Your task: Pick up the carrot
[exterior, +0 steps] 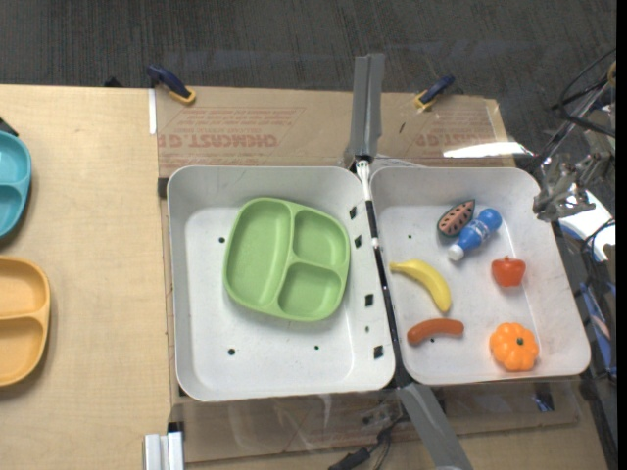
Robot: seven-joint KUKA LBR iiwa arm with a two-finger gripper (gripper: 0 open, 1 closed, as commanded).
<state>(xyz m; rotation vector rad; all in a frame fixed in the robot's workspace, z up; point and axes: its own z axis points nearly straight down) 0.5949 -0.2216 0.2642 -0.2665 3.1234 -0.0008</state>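
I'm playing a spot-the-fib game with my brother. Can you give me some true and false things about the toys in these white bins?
1. The green plate lies in the left bin. True.
2. The banana is on the green plate. False: it lies on the floor of the right bin.
3. The orange pumpkin sits near the right bin's front right corner. True.
4. The blue bottle is in the left bin. False: it lies in the right bin, toward the back.
5. A teal plate and a yellow plate sit outside the bins. True.
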